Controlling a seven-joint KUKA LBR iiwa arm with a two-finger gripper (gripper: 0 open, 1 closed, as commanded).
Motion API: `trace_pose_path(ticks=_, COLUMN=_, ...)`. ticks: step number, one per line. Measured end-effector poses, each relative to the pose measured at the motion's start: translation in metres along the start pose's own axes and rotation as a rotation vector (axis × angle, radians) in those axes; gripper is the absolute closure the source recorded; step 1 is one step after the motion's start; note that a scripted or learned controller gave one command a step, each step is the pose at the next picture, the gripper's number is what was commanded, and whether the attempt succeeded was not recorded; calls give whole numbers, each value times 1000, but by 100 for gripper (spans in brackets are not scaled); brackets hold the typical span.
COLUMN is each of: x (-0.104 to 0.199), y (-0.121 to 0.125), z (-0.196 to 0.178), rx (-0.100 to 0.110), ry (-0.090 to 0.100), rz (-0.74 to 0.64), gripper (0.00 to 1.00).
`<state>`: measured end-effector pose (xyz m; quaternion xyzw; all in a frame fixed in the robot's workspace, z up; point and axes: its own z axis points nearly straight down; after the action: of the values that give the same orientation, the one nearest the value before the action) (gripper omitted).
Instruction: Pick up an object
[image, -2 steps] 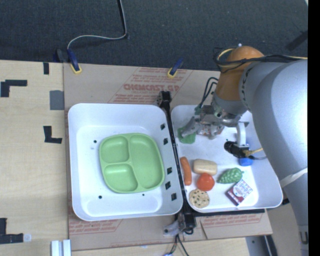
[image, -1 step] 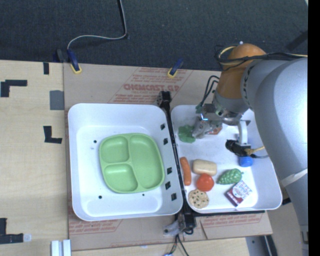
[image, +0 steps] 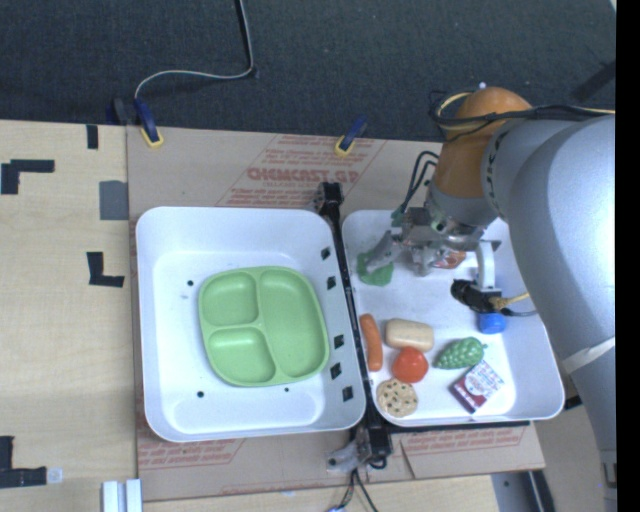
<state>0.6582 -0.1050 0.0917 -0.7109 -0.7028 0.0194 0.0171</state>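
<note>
Two shallow white bins are seen side by side on a cardboard-covered bench. In the left bin (image: 160, 330) a light green plastic plate with three compartments (image: 264, 326) is laid flat near the middle. The grey arm with the orange band (image: 478, 150) is reached in from the right over the far part of the right bin (image: 535, 385), with the two-finger gripper (image: 425, 250) hung low above its floor; whether the claw is wide or narrow cannot be told. A small green object (image: 376, 270) is seen just beside the gripper, by the bin's left wall, and contact cannot be judged. Nearer the camera an orange carrot (image: 372, 342), a tan bread roll (image: 409, 334), a red tomato (image: 409, 365), a chocolate-chip cookie (image: 397, 398), a knobbly green fruit (image: 459, 353), a dark red packet (image: 478, 386) and a small blue piece (image: 491, 322) are gathered.
</note>
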Motion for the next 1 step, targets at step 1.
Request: trace_pose_path(ticks=1, x=1, y=2, z=8, rx=-6, ry=4, rz=-1, gripper=0)
